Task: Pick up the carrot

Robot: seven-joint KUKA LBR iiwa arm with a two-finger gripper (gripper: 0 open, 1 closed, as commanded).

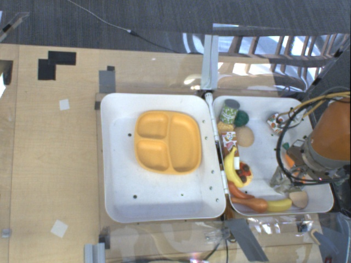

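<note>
A wooden bench carries two white bins; the carrot lies in the right one; the gripper's grip cannot be told.

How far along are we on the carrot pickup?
Nothing looks done yet. The carrot lies along the front edge of the right bin, beside a banana. The arm hangs over that bin's right side, with its claw low, apart from the carrot. Reaching, gripping and lifting remain.
</note>
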